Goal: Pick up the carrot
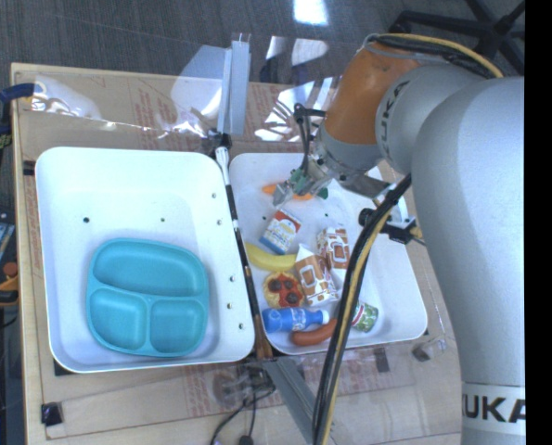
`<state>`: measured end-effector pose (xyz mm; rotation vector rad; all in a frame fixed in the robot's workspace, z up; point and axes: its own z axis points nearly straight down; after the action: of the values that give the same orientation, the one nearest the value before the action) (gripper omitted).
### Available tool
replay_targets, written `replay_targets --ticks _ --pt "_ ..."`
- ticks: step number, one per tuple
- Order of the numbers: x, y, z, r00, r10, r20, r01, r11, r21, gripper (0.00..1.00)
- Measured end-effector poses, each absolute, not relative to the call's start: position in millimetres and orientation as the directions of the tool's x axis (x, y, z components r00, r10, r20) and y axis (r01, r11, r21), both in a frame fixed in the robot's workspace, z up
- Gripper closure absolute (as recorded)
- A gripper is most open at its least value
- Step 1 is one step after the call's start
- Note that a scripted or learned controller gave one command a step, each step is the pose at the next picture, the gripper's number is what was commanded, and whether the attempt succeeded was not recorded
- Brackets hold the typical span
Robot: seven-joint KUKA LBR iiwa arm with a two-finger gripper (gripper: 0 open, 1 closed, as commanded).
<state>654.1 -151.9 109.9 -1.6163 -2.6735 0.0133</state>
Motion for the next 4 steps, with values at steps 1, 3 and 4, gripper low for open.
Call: replay_targets --ticks 1,3,4 --pt "657.3 -79 192 -0.462 0.887 -0.001 0.887 0.462 0.0 1.0" --pt "605.7 -159 92 -0.537 0.843 -0.001 0.843 0.537 0.0 0.0" --pt "651.0 -168 91 -0.512 0.859 0.022 0.858 0.513 -0.022 0.0"
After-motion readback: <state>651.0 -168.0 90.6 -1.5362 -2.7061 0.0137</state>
